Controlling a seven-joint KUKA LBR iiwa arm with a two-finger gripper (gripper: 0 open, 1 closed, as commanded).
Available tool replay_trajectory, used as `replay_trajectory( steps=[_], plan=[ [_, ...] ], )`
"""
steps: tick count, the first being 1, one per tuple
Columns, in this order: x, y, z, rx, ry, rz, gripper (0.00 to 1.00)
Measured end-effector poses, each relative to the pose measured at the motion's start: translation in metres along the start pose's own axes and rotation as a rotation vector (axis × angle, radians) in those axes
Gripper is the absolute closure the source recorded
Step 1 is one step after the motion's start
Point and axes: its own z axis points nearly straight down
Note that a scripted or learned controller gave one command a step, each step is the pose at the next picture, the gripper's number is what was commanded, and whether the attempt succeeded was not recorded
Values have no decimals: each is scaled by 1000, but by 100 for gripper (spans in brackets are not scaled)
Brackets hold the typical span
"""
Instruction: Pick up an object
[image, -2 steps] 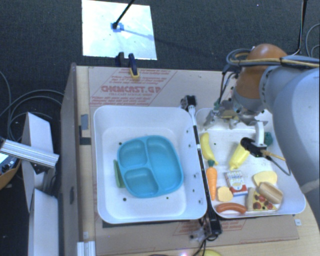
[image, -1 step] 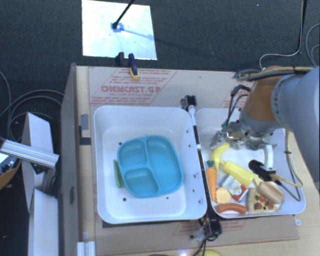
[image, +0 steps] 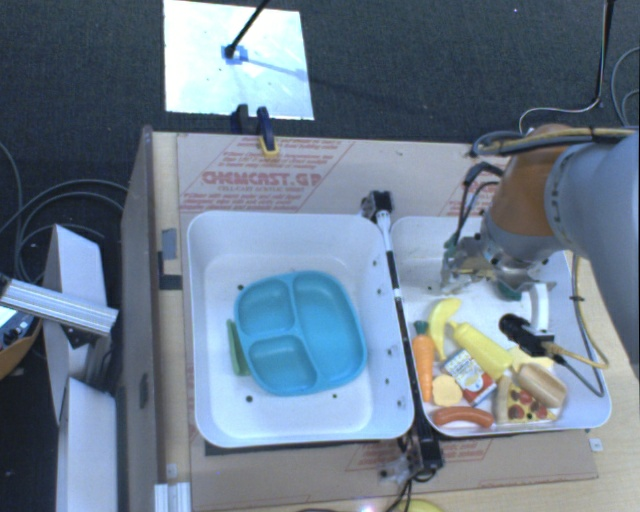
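Right bin (image: 596, 405): banana (image: 443, 313) upright-ish, tip toward gripper (image: 462, 268).

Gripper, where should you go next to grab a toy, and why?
Probably a short move toward the view's bottom edge, then down. The gripper sits over the bare upper part of the right bin, holding nothing I can see. The closest toy is the banana, just below it in the view, with the carrot beside it.
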Motion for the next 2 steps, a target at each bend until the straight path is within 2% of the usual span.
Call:
replay_trajectory(
  steps=[1, 2],
  plan=[
    [0, 0, 0, 0, 0, 0, 0],
    [15, -62, 12, 9, 1, 3, 0]
  ],
)
